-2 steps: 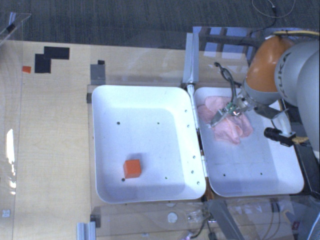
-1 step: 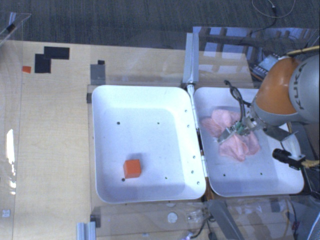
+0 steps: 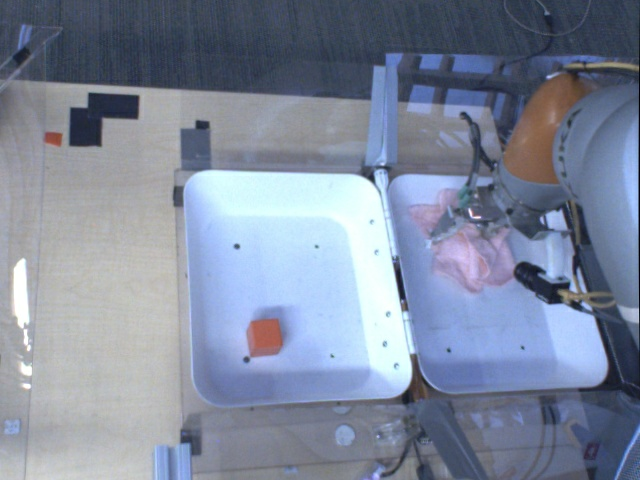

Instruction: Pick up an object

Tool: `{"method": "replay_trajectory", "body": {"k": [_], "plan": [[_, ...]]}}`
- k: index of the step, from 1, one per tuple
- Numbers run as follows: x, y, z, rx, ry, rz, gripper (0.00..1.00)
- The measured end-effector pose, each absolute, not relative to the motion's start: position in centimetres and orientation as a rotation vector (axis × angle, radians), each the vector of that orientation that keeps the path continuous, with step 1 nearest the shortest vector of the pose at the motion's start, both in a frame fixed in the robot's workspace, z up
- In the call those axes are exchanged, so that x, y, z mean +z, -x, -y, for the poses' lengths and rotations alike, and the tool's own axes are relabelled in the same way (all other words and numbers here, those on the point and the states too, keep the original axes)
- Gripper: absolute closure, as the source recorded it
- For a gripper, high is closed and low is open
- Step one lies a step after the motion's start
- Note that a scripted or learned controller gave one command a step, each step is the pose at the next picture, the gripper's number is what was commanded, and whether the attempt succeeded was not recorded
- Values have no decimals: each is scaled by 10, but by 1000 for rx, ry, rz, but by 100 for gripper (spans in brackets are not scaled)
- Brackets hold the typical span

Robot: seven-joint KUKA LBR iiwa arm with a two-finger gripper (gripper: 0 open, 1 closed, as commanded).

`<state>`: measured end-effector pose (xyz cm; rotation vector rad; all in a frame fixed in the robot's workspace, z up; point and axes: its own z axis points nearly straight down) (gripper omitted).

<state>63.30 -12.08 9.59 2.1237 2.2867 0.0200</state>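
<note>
Gripper (image 3: 472, 211) down over crumpled pink cloth (image 3: 468, 251) near far edge of right white bin (image 3: 520, 368); cannot tell its state; small orange block (image 3: 265, 337) sits at near-left of left white bin (image 3: 290, 208); best bet: sink into bunched fabric before closing, lift straight.

We see the left bin (image 3: 283, 193) open save an orange block (image 3: 265, 337) near its front-left corner; pink cloth (image 3: 468, 253) and the arm (image 3: 570, 138) crowd the right bin's (image 3: 520, 368) back half.
</note>
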Motion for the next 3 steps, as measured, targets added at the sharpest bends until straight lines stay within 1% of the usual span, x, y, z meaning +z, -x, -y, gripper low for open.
{"method": "replay_trajectory", "body": {"k": [1,2,3], "plan": [[97,-585,129,23,-2076,-2325,0],[132,-586,130,8,-2092,-2332,0],[93,-548,136,17,-1914,-2463,0]]}}
